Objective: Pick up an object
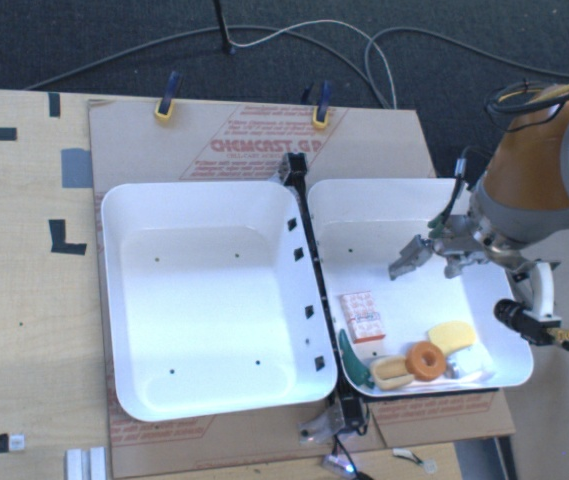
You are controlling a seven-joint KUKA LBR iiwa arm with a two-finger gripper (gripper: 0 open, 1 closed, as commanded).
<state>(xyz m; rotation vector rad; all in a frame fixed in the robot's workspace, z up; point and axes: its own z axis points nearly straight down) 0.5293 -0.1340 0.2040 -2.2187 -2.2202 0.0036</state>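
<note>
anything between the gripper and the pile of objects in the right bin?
Nothing visible. The gripper hangs over bare floor of the right bin. The red-and-white card, orange ring, yellow block and tan piece lie toward the bin's near edge, with open bin floor between them and the gripper.
</note>
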